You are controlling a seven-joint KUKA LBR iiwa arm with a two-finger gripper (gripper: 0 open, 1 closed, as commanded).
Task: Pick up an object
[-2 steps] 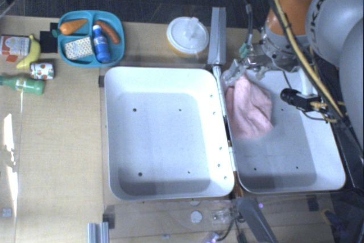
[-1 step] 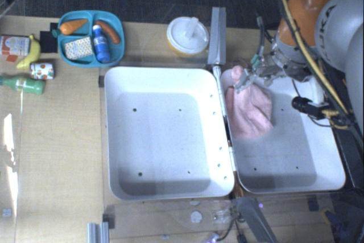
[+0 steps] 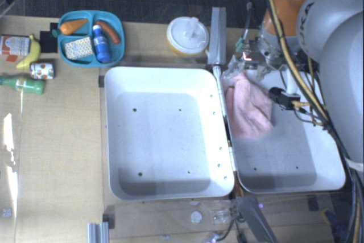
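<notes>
A firmer central pinch is advised, as the pink cloth (image 3: 248, 108) hangs by its far edge clamped in the pincer (image 3: 242, 68).

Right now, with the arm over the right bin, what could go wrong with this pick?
The pink cloth lies bunched against the right bin wall beside the divider, so the gripper could strike the rim. Being limp, the cloth may slip or drag. Loose cables hang near it and might snag.

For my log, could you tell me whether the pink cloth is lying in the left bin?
No, the pink cloth lies in the right bin, near its upper left corner.
</notes>
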